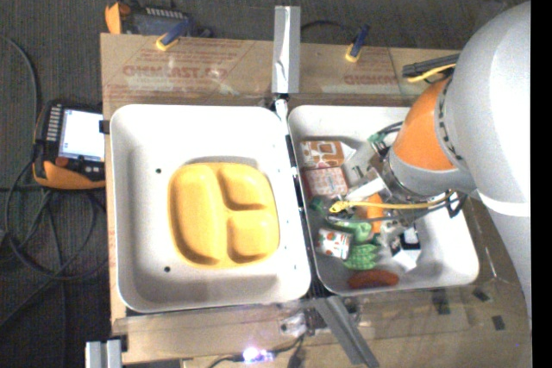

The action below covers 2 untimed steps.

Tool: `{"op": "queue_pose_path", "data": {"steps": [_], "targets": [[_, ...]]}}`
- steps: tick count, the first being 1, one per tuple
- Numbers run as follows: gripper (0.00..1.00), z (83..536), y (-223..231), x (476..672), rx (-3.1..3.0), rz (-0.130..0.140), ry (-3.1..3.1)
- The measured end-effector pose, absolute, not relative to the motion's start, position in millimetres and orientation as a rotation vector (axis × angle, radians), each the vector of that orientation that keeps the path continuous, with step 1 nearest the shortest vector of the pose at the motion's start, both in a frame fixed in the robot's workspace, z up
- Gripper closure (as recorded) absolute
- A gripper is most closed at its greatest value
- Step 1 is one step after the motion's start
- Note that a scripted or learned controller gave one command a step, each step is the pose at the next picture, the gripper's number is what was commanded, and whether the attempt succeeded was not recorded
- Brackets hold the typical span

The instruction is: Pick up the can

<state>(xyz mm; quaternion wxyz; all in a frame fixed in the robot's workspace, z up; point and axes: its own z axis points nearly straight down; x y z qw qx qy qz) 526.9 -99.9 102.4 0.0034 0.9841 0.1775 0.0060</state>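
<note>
A small can (335, 244) with a white, red and green label lies in the right bin (457, 267), near its front left. My gripper (385, 224) hangs low over the middle of that bin, just right of the can and among the packed items. The grey wrist and orange band (421, 146) cover much of what lies beneath. Nothing can be made out in the gripper.
Two brown and red snack boxes (325, 168) lie at the right bin's back left. Green toy vegetables (355, 230) sit next to the can, and a red sausage-like piece (373, 278) lies at the front. The left bin (138, 134) holds a yellow divided plate (224, 213).
</note>
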Motion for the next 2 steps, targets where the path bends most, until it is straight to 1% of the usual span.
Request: {"op": "queue_pose_path", "data": {"steps": [1, 2], "targets": [[0.0, 94.3, -109.0, 565.2, 3.098, 0.011, 0.476], [0.0, 84.4, -127.0, 651.7, 3.121, -0.038, 0.394]]}}
